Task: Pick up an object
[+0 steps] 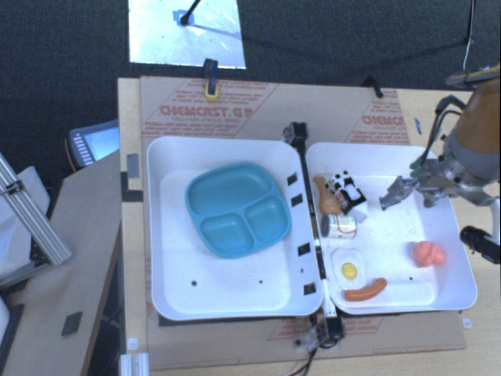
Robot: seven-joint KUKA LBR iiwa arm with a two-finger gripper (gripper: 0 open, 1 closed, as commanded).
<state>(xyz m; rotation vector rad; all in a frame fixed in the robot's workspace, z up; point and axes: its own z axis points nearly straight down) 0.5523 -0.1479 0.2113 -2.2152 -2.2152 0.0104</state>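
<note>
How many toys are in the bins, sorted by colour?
Blue: 1, the divided plate
Pink: 1, the lump
Orange: 1, the sausage
Tan: 1, the drumstick
Black and white: 1, the cow toy
Silver: 1, the can
White and yellow: 1, the fried egg
Total: 7

I see the arm [477, 143] cut off at the right edge; the small black-and-white toy [343, 186] looks too blurred to identify.

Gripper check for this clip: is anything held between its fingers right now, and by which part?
Nothing is held. The gripper hangs over a bare patch of the right bin, apart from the toys there.
</note>
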